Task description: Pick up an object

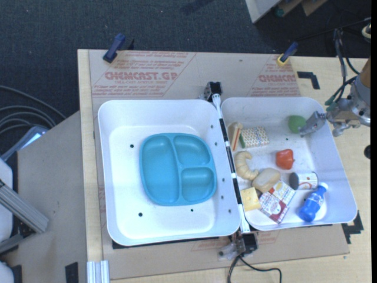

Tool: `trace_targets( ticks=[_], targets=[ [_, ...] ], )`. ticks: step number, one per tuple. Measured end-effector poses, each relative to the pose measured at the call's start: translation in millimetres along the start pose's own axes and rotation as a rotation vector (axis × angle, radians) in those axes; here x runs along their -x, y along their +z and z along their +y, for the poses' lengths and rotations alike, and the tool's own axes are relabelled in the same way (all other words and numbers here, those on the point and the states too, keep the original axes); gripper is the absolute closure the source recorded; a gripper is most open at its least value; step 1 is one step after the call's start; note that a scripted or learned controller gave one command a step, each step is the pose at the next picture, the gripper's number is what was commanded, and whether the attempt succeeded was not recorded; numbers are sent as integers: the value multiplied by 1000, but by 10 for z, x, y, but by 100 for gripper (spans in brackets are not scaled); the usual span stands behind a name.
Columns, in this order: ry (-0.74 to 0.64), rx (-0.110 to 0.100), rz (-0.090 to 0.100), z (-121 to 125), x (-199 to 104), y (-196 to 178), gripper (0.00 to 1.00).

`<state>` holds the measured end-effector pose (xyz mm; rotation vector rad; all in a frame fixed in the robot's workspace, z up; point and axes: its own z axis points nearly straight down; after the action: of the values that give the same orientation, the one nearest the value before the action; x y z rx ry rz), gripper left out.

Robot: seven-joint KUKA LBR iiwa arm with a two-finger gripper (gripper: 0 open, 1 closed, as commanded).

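Both bins white: left bin (112, 158), right bin (339, 158). Left bin has a light blue divided plate (178, 168). In the right bin: green ball (296, 122), red pepper-like piece (284, 158), blue bottle (312, 203) with white cap, yellow cheese wedge (250, 198), tan croissant (245, 165), beige potato-like lump (267, 177), white box with green-dotted pattern (254, 137), white-and-red printed packet (277, 201). Bench board (94, 240) tan with red lettering. Blue clamp (113, 48) at top left, yellow-and-blue clamp (287, 53) at top right. Floor dark grey.
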<state>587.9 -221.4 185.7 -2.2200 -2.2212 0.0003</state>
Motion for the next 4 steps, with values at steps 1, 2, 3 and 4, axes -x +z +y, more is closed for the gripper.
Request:
trace_targets(
  ticks=[1,2,3,4],
  targets=[
    [-6,-1,12,500,-47,1022,0],
    [-6,2,2,505,-14,902,100],
    [-7,2,6,509,-39,909,0],
    [-2,4,0,797,-688,1005,0]
  ],
)
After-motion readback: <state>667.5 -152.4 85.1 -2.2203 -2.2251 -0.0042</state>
